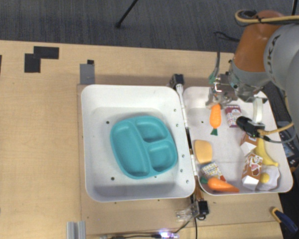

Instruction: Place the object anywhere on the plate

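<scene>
Since the teal plate (143,146) lies bare in the left bin (97,133), well apart, a long carry is judged the risk: the carrot (216,116), hung upright below the gripper (217,94) over the right bin (284,180), could slip, its top seemingly pinched between narrow fingers. Cheese (204,151), a banana (263,151) and another carrot (222,184) are held there.

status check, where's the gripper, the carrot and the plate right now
Gripper over right white bin, at top of upright orange toy carrot; grip unconfirmed. Teal divided plate in left white bin. Nothing blocking the path across.
</scene>
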Motion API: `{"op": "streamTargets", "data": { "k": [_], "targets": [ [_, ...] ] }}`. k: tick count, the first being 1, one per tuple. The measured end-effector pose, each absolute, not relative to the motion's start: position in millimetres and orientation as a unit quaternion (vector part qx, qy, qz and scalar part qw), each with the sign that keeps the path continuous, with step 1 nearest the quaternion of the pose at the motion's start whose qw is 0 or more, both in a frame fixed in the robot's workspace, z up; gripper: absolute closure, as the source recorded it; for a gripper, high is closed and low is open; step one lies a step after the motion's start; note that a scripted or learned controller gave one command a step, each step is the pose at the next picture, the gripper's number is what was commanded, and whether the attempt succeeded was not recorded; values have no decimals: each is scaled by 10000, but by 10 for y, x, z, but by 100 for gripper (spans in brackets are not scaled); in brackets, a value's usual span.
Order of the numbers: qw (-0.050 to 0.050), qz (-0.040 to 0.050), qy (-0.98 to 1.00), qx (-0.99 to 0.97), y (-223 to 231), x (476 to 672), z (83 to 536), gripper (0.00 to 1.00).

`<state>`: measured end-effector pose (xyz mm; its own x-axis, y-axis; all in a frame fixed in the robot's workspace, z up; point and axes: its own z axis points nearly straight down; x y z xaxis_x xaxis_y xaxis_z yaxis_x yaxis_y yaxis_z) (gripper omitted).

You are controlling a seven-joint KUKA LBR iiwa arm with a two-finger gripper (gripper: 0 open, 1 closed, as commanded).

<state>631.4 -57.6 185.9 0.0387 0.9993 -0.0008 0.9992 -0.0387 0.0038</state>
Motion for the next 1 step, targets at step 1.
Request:
{"op": "streamTargets", "data": {
  "k": [1],
  "targets": [
    [3, 18, 7747, 6324, 328, 5681, 1850, 100]
  ]
}}
